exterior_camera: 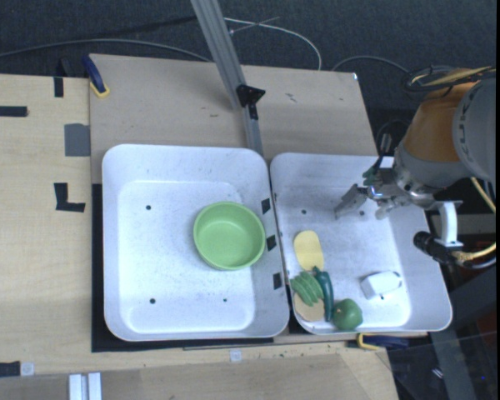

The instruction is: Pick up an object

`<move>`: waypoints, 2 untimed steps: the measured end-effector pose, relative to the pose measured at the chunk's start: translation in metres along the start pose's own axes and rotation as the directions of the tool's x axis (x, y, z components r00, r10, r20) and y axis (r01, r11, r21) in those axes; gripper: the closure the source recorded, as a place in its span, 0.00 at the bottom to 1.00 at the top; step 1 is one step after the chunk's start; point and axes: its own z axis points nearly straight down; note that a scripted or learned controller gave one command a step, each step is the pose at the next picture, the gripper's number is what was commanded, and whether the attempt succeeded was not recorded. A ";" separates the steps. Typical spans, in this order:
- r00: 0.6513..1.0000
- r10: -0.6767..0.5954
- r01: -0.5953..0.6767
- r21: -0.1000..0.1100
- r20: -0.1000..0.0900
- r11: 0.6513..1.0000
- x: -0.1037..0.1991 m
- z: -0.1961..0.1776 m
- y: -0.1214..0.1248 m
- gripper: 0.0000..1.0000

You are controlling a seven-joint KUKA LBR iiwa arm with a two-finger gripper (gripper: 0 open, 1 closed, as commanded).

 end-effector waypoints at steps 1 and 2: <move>1.000 0.000 0.000 -0.007 0.003 1.000 0.001 0.047 0.000 0.00; 1.000 0.000 0.000 -0.005 0.001 1.000 0.001 0.036 0.000 1.00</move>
